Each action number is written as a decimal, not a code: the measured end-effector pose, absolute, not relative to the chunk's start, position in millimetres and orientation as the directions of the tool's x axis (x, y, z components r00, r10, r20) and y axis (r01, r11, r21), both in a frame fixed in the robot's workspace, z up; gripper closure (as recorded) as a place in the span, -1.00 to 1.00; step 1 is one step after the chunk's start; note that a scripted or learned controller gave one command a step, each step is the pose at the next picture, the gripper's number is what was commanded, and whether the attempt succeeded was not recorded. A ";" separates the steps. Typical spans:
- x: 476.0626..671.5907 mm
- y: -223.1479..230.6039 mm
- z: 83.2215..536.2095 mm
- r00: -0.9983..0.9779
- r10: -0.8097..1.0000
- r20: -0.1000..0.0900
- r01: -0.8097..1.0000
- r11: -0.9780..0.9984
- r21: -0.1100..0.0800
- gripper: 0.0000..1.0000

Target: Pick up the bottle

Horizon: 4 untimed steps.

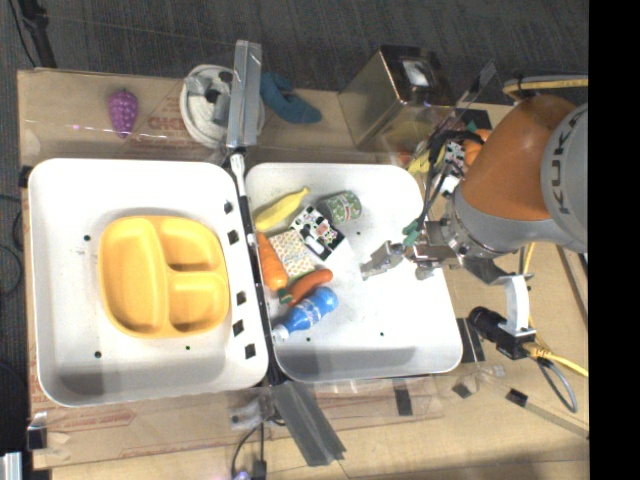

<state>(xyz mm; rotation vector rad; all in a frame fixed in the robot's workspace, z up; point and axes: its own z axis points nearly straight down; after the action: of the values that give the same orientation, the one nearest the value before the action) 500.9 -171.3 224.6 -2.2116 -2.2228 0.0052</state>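
Observation:
The bottle (pixel 308 310) is blue with a white cap and lies on its side near the front left of the right bin (pixel 400 343). Its cap end points toward the divider between the bins. My gripper (pixel 381 260) hangs over the bare middle of that bin, to the right of the bottle and slightly farther back, clearly apart from it. Nothing is in the gripper. The orange-banded arm (pixel 510 183) reaches in from the right.
Just behind the bottle lie a red-orange carrot (pixel 308 286), an orange piece (pixel 270 265), a checkered box (pixel 290 252), a patterned box (pixel 320 230), a banana (pixel 280 208) and a green can (pixel 343 206). The left bin (pixel 60 298) holds a yellow divided plate (pixel 165 273).

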 end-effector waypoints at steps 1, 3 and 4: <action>475.6 -134.5 92.9 -0.290 0.957 0.005 0.957 0.290 -0.006 -1.00; 572.1 -104.3 91.2 -0.159 0.987 -0.007 0.987 0.159 -0.004 -1.00; 570.2 -106.0 98.3 -0.159 0.987 -0.007 0.987 0.159 -0.012 1.00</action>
<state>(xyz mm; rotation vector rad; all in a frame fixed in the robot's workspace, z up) 570.2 -106.0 98.3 -2.0350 -2.3894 0.0213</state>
